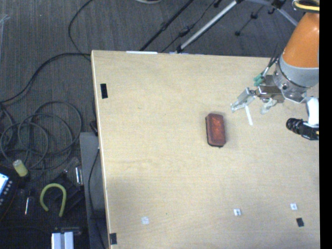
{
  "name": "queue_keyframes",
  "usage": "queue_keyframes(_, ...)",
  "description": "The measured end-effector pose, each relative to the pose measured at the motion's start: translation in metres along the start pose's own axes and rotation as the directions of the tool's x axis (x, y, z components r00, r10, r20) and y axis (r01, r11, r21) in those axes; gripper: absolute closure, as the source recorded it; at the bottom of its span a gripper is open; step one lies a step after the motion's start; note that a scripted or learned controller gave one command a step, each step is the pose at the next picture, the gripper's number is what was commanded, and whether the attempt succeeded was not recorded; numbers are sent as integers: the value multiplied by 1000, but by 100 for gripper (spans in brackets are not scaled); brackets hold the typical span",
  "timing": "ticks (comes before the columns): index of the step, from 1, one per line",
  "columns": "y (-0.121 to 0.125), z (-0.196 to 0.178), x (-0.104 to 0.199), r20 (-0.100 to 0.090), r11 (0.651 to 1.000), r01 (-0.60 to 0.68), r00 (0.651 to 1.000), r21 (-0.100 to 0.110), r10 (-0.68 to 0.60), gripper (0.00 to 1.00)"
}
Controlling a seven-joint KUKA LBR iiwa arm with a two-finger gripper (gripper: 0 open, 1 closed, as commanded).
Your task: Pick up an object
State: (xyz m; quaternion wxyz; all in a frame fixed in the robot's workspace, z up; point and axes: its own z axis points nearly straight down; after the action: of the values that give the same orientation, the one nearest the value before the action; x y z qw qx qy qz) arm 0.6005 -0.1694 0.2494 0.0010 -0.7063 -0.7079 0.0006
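A reddish-brown oblong block (216, 129) lies flat near the middle of the pale wooden tabletop (155, 154). My gripper (250, 109) hangs to the block's upper right, a short gap away and not touching it. Its pale fingers (239, 104) are spread open with nothing between them. The grey wrist and its orange band (306, 40) reach in from the right edge.
Small black tabs (104, 91) and white tags (237, 212) mark the tabletop near its left and front edges. Cables (41, 134) and a green hook (53, 195) lie on the carpet to the left. Tripod legs (218, 14) cross the floor behind the table.
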Motion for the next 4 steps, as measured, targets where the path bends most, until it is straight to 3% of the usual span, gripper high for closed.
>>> queue_keyframes(1, 36, 96, 45, 1, 999, 40, 999, 1, -40, 0)
queue_keyframes(2, 31, 161, 42, 5, 991, 133, 991, -9, -133, 0)
queue_keyframes(3, 32, 150, 42, 6, 991, 133, 991, -14, -133, 100)
queue_keyframes(4, 32, 150, 42, 6, 991, 133, 991, -13, -133, 0)
